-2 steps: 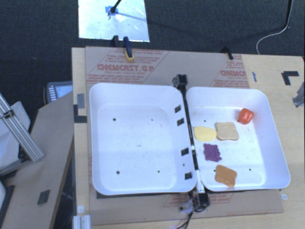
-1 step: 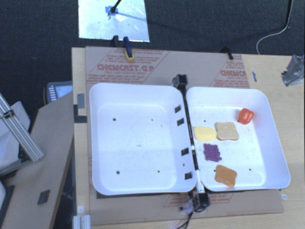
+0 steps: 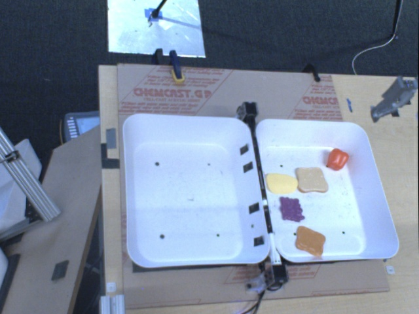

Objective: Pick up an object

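Note:
Several toy foods lie in the right bin (image 3: 373, 175). A red piece (image 3: 337, 159) rests near its far right side. A tan toast slice (image 3: 311, 180) lies beside a yellow piece (image 3: 281, 183) in the middle. Below them are a purple grape cluster (image 3: 291, 209) and an orange-brown piece (image 3: 309, 240). A grey part of my gripper (image 3: 395, 99) pokes in at the right edge, beyond the right bin's far corner and well away from every item.
The left bin (image 3: 190, 188) sits beside the right one, joined by a row of black clips (image 3: 252, 175). Both rest on cardboard (image 3: 216, 90). A shiny metal plate (image 3: 156, 18) lies beyond the bench. A white cable (image 3: 376, 41) hangs at the top right.

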Available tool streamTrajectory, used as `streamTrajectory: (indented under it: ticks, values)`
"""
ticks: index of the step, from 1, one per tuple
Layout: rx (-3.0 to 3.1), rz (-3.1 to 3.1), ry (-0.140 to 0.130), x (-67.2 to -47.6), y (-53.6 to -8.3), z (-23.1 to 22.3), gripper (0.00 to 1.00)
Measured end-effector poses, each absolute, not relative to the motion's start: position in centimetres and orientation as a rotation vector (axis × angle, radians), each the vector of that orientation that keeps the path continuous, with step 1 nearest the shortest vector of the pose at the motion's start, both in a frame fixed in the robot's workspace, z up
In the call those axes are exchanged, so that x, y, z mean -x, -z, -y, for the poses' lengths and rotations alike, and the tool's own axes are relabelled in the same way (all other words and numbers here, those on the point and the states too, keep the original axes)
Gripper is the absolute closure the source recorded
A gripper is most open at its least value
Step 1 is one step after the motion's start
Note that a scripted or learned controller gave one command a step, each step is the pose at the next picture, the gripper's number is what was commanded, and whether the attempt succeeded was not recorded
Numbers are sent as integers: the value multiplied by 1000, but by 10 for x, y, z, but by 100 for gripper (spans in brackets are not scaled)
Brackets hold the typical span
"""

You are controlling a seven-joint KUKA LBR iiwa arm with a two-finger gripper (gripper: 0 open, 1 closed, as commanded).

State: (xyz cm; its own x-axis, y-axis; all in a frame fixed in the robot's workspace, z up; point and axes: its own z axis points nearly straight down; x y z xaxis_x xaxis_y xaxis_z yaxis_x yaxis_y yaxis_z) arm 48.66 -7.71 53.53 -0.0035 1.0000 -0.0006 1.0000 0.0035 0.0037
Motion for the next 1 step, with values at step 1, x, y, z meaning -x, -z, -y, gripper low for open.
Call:
streamTrajectory:
  ticks: [1]
  values:
    - [-2208, -2226, -8, -487, -547, 77, 100]
